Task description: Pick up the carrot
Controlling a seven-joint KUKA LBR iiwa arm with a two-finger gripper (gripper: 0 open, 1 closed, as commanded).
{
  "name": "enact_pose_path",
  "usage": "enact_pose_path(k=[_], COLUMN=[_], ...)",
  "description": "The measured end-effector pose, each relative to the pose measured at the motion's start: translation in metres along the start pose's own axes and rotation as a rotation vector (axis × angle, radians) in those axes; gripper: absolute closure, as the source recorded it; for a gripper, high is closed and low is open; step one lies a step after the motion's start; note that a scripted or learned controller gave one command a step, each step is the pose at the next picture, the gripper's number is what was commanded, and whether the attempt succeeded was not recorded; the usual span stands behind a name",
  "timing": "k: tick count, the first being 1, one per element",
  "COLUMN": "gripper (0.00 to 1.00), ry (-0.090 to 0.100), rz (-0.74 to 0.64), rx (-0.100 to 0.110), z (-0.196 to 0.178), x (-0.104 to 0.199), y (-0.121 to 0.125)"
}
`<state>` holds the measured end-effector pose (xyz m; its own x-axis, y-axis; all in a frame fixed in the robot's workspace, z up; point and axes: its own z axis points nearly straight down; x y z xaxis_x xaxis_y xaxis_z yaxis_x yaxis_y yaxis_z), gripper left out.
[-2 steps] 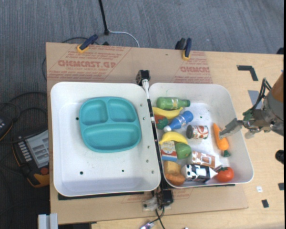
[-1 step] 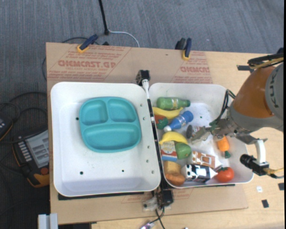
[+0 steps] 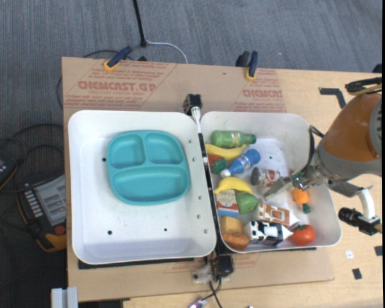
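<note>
The left bin holds a teal divided plate set toward its far half, with bare white floor on all sides and the widest bare strip along the near wall. A raised rim where the two bins meet runs from far to near.

The right bin is crowded on its left half: a green bottle at the far end, a banana just nearer, a blue bottle, then a yellow and green piece, a small carton and a black-and-white cow toy toward the near wall. A tomato sits in the near right corner.

The carrot lies by the right wall (orange, with a green tip), and the far right part of the bin around it is mostly bare. The gripper is right above the carrot's far end; whether the fingers are spread or pressed together cannot be told. The arm overhangs the counter at the right edge.
</note>
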<state>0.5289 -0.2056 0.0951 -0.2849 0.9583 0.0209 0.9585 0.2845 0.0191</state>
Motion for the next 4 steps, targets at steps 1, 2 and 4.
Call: enact_pose_path(k=[1,2,4], gripper=[0.0,0.0,0.0], ry=[-0.038,-0.047,-0.036], rz=[-0.304,-0.674,-1.138], rx=[0.001,0.004,0.018], z=[0.001,0.002,-0.001], x=[0.008,0.033,-0.003], y=[-0.01,0.015,0.01])
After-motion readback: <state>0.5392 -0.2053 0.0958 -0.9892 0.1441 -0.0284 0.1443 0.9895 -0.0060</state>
